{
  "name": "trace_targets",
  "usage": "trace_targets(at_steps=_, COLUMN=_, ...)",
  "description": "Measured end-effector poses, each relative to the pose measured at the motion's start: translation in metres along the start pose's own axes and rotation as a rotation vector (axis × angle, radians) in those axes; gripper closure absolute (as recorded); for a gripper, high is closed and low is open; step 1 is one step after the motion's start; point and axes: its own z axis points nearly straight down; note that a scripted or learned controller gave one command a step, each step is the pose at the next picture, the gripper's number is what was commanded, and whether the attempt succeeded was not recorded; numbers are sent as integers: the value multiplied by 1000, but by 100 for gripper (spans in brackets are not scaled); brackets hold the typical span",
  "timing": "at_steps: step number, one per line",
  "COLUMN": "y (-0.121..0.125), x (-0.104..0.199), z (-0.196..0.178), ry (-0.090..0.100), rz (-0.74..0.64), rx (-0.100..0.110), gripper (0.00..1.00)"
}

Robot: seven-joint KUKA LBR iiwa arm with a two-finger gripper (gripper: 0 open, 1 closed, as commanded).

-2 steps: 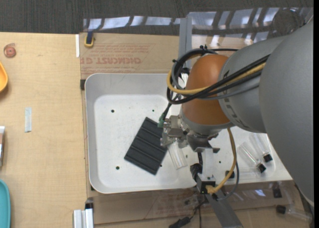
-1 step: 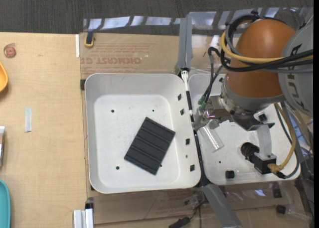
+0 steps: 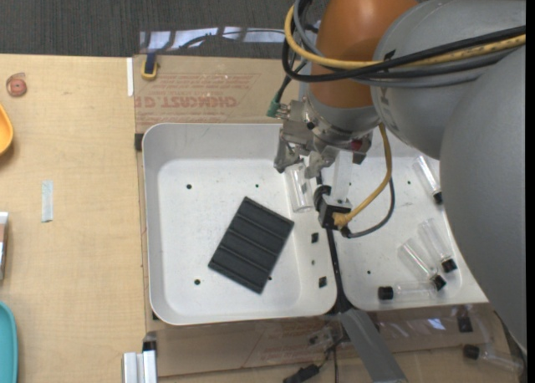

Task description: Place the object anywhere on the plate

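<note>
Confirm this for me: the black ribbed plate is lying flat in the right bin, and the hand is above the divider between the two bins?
Not quite. The camera view shows the black ribbed plate lying flat in the left bin, not the right. The hand is indeed above the divider between the bins.

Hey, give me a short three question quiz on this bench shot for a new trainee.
1. True or false: the black ridged pad lies in the left bin.
2. The claw hangs over: A) the left bin's right part, B) the wooden bench, C) the cardboard.
3. Fill in: the clear plastic pieces lie in the ____ bin.

Key: 1 true; 2 A; 3 right.
</note>
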Motion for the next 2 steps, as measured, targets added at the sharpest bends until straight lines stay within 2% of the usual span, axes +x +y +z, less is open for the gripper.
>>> trace_targets(at_steps=1, y=-62, x=-24, z=77, ry=1, rz=-114, rx=2, gripper=100)
trace_targets(at_steps=2, y=-41, x=-74, z=-27, ry=1, rz=-80, rx=-1, gripper=100)
